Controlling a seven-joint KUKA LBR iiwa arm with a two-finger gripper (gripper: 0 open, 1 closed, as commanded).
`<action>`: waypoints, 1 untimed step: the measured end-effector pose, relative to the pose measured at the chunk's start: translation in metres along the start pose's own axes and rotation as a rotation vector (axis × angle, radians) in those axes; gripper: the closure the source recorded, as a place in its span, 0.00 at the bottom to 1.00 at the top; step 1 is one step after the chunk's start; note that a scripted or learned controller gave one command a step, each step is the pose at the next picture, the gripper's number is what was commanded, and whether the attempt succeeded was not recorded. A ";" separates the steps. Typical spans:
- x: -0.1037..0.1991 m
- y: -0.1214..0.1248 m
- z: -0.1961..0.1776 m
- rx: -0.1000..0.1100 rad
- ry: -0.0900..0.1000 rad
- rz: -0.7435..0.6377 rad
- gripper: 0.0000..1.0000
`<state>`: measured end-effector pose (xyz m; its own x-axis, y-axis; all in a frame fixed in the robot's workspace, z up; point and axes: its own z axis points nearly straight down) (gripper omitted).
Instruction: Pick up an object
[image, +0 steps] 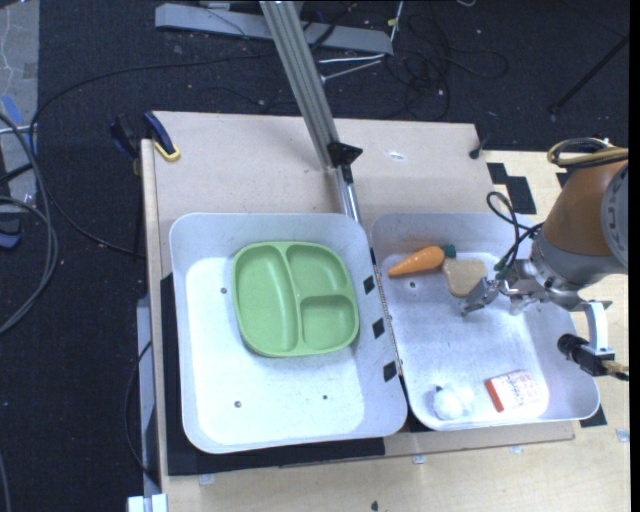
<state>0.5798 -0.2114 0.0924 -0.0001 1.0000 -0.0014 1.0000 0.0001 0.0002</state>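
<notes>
2 white bins sit side by side on my bench, and the grey two-finger gripper (478, 299) is down in the right white bin (440, 340), reaching in from the right with the orange-banded arm (585, 215) behind it. I cannot tell from this slant whether it is released or clenched. Its tip lies just beside a flat tan roundish piece (462, 274), at that piece's lower right edge; whether they touch I cannot say. I see nothing gripped.

Just left of the tan piece lies an orange toy carrot with a green stub (417, 261), tilted, near the bin's upper wall. Well apart, near the lower wall, are a small white ball (451, 403) and, beside it to the right, a small white packet with red print (516, 391); its writing is too small for me to read.

The left white bin (270, 400) holds 1 green plastic plate with 3 compartments (296, 298).
</notes>
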 end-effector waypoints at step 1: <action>-0.001 0.001 -0.011 -0.004 -0.002 -0.001 1.00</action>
<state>0.5811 -0.2119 0.1035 -0.0012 1.0000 -0.0036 1.0000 0.0012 0.0040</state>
